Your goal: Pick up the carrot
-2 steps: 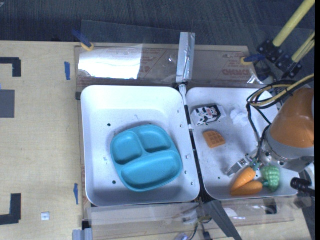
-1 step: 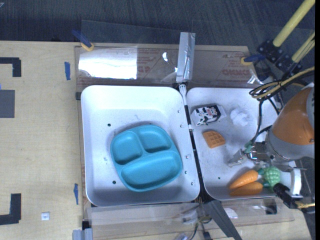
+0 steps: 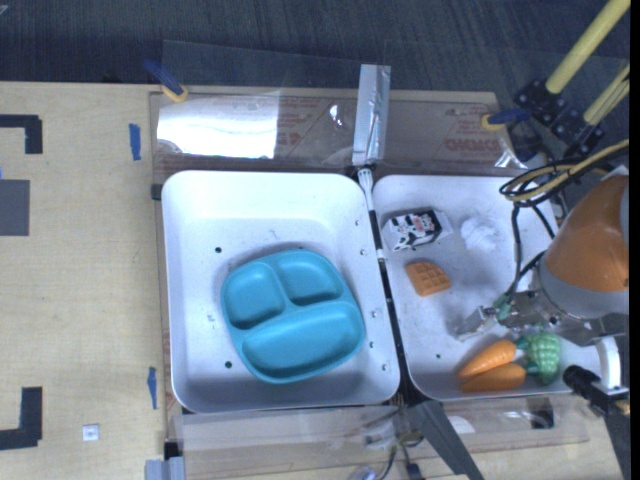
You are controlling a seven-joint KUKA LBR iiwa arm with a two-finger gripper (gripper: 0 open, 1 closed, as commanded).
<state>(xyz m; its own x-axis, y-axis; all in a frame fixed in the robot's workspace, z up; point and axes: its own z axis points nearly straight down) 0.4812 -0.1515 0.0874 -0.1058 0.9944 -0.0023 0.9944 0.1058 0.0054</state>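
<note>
While the gripper (image 3: pixel 492 315) hovers low in the right bin (image 3: pixel 455 203), whether it is released or clenched cannot be told; the carrot (image 3: pixel 492 364) lies just at its six o'clock, near the front wall; the arm should descend squarely astride it, avoiding the green top (image 3: pixel 543 353).

The pale wooden table (image 3: pixel 70 298) fills the left and middle of the frame. Two shallow white bins rest on it side by side: the left bin (image 3: pixel 190 268) at the centre, the right bin (image 3: pixel 440 363) touching it toward the right. Blue tape strips (image 3: pixel 134 140) and black tape marks (image 3: pixel 28 133) sit along the table's left part.
</note>
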